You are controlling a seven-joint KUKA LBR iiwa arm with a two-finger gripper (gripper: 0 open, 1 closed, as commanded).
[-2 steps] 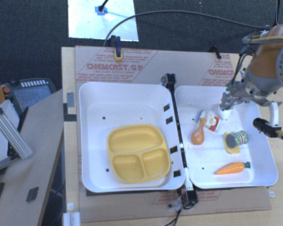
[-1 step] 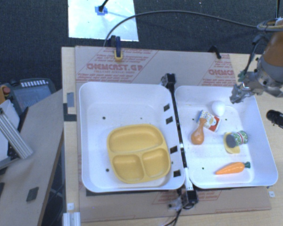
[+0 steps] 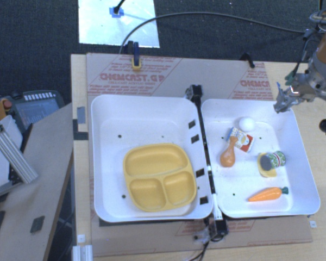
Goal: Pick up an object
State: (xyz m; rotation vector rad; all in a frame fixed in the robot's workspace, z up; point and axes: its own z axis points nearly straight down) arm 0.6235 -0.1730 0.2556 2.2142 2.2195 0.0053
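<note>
The task is barely begun, as far as I can judge; nothing is lifted, and every candidate lies on the floor of the right bin (image 3: 301, 140). The gripper (image 3: 285, 99) hangs at the bin's two o'clock corner, above its far right rim, at the end of the grey arm (image 3: 323, 69) that comes in from three o'clock; whether the claw is wide or narrow I cannot tell, since it is small and blurred, and nothing shows between its tips.

Inside that bin, a white egg (image 3: 246, 124) sits toward twelve o'clock; just below it a small red-and-white packet (image 3: 242, 141) touches an orange drumstick-shaped toy (image 3: 229, 155), which points toward seven o'clock; a small can (image 3: 270, 162) lies on its side near the centre right; a carrot (image 3: 267, 194) lies at five o'clock, well apart from the rest.

The left bin (image 3: 106, 145) holds a yellow divided tray (image 3: 158, 175) toward its six o'clock side.

What remains, in my view, is everything: choosing one item, descending over it, closing and lifting; the egg is nearest the gripper.
</note>
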